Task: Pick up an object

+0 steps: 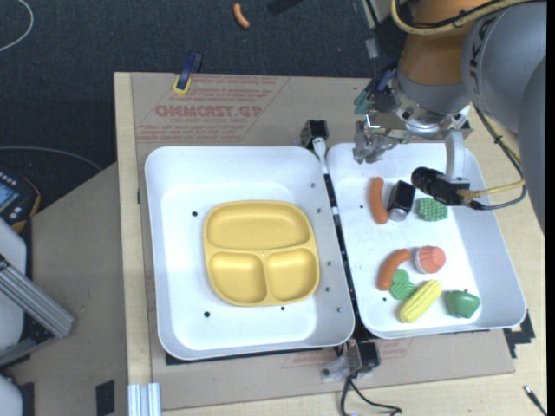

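My gripper (371,148) hangs over the far left corner of the right bin (499,258), its metal fingers pointing down with nothing seen between them. Just below it lies an orange carrot-like stick (376,199). Beside that sit a black and silver can (401,201) and a green bumpy piece (431,208). Nearer the front of the bin are an orange sausage (391,267), a red and white piece (429,258), a green leafy piece (402,285), a yellow corn cob (419,301) and a green pepper (463,302).
The left bin (173,232) holds a yellow divided plate (260,251). A black clip (314,133) sits at the top of the ridge between the bins. A cable and black connector (442,187) hang from the arm over the right bin.
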{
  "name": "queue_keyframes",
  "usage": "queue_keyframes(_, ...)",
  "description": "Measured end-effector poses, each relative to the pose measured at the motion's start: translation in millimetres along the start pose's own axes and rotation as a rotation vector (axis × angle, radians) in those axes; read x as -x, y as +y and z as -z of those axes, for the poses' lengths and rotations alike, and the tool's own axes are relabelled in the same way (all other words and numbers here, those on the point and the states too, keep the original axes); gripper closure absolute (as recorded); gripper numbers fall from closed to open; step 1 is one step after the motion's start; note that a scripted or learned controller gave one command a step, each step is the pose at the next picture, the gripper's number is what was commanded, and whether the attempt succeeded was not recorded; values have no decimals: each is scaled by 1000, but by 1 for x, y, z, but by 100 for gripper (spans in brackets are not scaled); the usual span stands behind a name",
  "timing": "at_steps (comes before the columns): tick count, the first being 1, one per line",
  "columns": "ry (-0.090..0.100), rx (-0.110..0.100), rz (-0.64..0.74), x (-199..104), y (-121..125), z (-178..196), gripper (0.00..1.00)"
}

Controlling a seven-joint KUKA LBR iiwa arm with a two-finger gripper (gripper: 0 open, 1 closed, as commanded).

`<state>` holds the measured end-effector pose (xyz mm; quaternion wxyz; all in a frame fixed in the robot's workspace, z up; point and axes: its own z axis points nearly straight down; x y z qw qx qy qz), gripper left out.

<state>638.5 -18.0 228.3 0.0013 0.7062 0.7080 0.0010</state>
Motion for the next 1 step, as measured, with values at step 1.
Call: queue_keyframes(1, 0, -2, -3, 2, -5, 5, 100)
